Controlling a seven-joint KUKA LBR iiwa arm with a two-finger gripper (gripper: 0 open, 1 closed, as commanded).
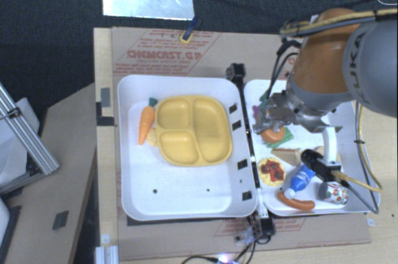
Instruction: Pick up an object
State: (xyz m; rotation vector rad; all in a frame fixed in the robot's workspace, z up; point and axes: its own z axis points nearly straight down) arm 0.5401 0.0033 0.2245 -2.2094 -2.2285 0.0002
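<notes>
The grey arm's two-finger gripper [273,122] is hanging low over the right shallow white bin [256,92], its metal jaws pinching a round orange-and-green toy food piece [274,134]. Nearer lie a flat pizza slice [271,170], a glossy blue bottle [300,178] and a smooth red sausage [296,201]. In the left bin [186,207], a plastic carrot [145,123] is touching a yellow three-compartment plate [189,130]

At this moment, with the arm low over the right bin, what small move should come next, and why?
Probably a short straight lift, then check. The pincer sits right over the orange-and-green toy in the right bin, but the wrist blocks the contact, so a grasp cannot be confirmed. The pizza slice and blue bottle lie close, so sideways motion risks knocking them.
</notes>
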